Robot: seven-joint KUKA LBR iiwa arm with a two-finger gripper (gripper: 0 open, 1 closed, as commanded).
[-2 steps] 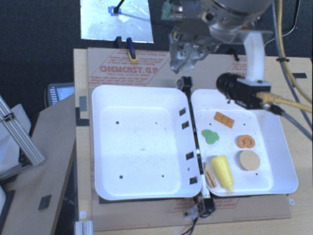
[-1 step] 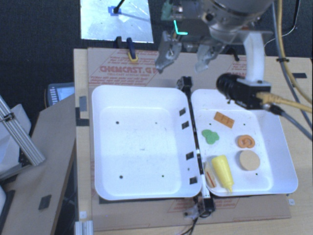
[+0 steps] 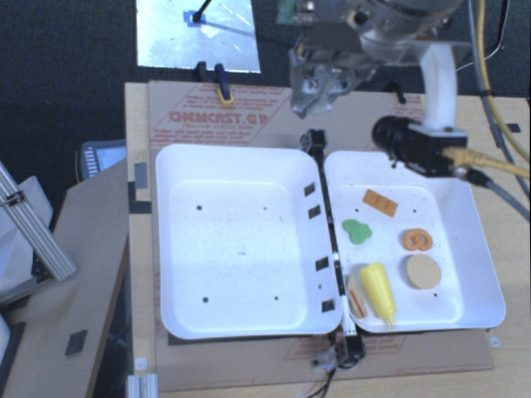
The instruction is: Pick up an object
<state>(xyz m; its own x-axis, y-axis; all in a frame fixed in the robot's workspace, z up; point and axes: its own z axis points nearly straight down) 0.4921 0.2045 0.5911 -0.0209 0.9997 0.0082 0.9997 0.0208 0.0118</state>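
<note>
My gripper (image 3: 314, 96) hangs high over the back edge of the bench, above the seam between the two bins, with nothing seen in it. The right bin (image 3: 477, 230) holds several small things. An orange rectangular wafer (image 3: 380, 202) lies towards the back, with a green piece (image 3: 358, 231) in front of it. An orange ring (image 3: 416, 240) and a tan round disc (image 3: 423, 271) lie to the right. A yellow bottle (image 3: 378, 291) and a small hot dog (image 3: 357, 302) rest by the front left corner.
The left bin (image 3: 166, 222) sits beside the right one, with black clips (image 3: 319, 214) along the seam. A cardboard sheet (image 3: 216, 116) lies behind the bins with a yellow-and-blue clamp (image 3: 222, 85). A shiny panel (image 3: 195, 23) is at the back left.
</note>
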